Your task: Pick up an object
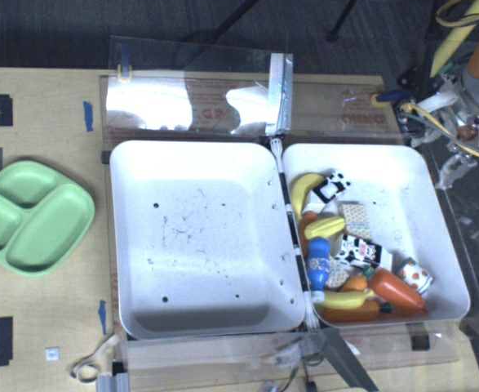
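Gripper [458, 149] at right frame edge, finger state impossible to tell, well apart from toy pile of bananas [306, 188] and carrot [398, 290] along right bin [402, 178] lower-left side.

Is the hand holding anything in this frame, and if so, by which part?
Nothing is seen held. The arm sits at the right edge, outside the right bin; the bananas, carrot and other items lie untouched in that bin.
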`<state>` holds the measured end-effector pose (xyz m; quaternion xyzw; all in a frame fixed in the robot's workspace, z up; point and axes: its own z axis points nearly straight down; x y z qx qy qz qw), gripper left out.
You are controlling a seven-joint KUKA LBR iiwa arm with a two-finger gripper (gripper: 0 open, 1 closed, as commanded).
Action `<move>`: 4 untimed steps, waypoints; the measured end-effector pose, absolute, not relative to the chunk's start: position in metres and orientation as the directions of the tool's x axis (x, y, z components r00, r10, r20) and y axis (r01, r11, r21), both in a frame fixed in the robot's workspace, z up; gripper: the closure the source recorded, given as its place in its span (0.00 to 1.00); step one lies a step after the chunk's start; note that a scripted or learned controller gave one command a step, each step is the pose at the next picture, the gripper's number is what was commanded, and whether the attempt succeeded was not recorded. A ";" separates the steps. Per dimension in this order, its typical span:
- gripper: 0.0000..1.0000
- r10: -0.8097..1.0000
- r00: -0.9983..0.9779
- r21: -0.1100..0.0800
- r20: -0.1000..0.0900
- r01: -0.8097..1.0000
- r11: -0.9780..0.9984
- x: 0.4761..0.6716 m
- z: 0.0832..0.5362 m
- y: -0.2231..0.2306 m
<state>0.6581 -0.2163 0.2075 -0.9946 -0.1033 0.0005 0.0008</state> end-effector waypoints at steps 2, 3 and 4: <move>0.00 0.206 0.979 -0.002 -0.001 0.206 -0.979 0.658 0.208 -0.216; 0.00 0.260 0.966 -0.002 -0.002 0.260 -0.966 0.639 0.224 -0.221; 0.00 0.206 0.978 0.000 0.000 0.206 -0.978 0.656 0.203 -0.220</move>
